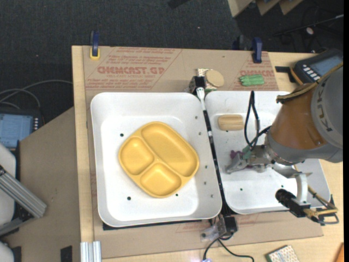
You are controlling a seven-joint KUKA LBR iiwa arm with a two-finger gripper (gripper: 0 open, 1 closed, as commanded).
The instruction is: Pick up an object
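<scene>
One claw (pixel 235 162) low in right bin (pixel 262 198), opening unclear.

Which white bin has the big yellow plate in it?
The left bin holds the yellow plate. The right bin has a small tan block and the gripper.

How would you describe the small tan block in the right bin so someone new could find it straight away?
Start at the right bin, the white one the arm reaches into. Near its upper left corner, close to the divider between the bins, lies the tan block, short, with rounded ends. It is the bin's one pale brown thing, lying apart above the end effector, and far smaller than the yellow divided plate in the left bin.
</scene>
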